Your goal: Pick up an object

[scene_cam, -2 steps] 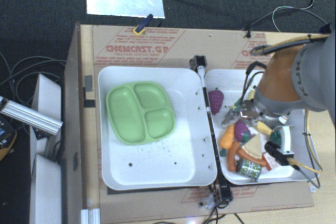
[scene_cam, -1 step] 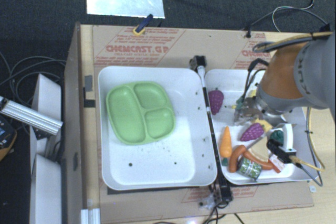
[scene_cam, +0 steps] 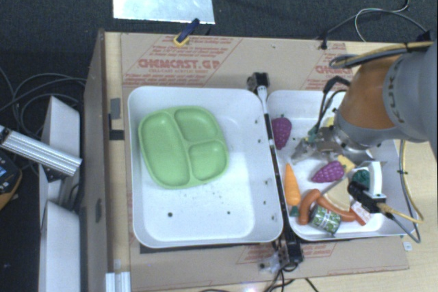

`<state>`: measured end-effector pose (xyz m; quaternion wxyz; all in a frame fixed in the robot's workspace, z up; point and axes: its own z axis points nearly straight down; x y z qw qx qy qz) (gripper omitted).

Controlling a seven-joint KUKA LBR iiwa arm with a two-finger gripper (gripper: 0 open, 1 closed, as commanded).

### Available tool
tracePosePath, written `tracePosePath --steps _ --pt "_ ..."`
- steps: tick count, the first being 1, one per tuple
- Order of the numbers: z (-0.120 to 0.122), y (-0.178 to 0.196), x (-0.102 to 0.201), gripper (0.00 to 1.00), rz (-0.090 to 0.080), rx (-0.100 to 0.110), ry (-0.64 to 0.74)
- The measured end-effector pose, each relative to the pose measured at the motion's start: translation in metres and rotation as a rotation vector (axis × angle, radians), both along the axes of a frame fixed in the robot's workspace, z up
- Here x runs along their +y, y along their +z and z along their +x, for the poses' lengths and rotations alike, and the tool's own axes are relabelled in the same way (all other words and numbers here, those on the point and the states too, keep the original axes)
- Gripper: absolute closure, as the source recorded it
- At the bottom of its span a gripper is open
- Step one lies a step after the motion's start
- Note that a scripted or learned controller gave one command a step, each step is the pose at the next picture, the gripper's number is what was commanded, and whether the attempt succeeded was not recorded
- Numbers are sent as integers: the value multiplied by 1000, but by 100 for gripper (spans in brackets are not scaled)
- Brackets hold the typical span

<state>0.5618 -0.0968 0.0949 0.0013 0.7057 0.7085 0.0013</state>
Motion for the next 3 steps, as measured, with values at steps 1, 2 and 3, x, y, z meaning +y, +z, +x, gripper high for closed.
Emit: tracePosePath --steps 1,2,3 --pt "65 -10 -39 0 -1 1 -1" --pt "2 -11 -15 0 0 3 -2" --pt "-36 -11 6 0 0 3 -3"
